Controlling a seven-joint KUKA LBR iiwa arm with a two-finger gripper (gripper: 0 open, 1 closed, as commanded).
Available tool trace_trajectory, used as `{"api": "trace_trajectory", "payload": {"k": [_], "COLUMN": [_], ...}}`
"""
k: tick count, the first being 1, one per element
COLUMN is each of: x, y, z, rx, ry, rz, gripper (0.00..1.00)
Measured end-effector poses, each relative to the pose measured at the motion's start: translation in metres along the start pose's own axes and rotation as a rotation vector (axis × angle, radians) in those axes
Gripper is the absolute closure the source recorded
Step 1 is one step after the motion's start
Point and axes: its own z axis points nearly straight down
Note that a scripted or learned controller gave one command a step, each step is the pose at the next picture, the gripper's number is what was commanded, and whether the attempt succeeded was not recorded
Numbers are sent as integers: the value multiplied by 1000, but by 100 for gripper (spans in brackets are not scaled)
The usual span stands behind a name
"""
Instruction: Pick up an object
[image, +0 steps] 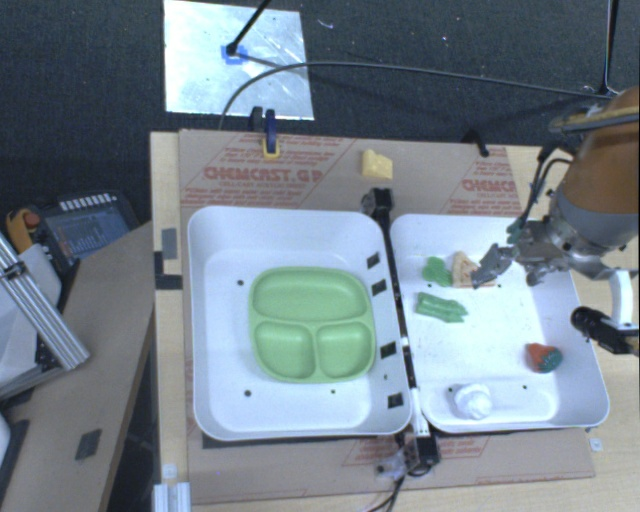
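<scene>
From the camera view, two shallow white bins sit side by side on a brown printed board: the left bin (215, 300) and the right bin (570, 340). The left bin holds one item, a pale green three-compartment tray (310, 322), lying flat near the middle.

The right bin holds five small items. A green leafy piece (435, 270) lies at the upper left of that bin, touching a tan lump (462, 267) just to its right. Below them lies one long green pod-shaped piece (441, 307). One orange-red and teal item (543, 356) lies toward the right wall, and one white object (473, 401) sits near the front edge; their exact kind is hard to make out.

The gripper (490, 268) hangs low over the right bin, right beside the tan lump. Its dark fingers are small and blurred, so I cannot tell whether they are parted or closed, nor whether they touch the lump. The arm (600, 190) is cut off at the right edge.

One yellowish block (377, 164) lies on the board behind the bins, and a yellow-and-blue clamp (269, 133) grips its far edge. Dark carpet lies beyond, with a shiny metal sheet (235, 60).
</scene>
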Motion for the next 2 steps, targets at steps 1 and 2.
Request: {"api": "trace_trajectory", "payload": {"k": [1,2], "x": [0,9], "y": [3,7], "z": [-7,41], "rx": [-13,-9], "ry": [-2,0], "rz": [-2,-4], "gripper": [0,0]}}
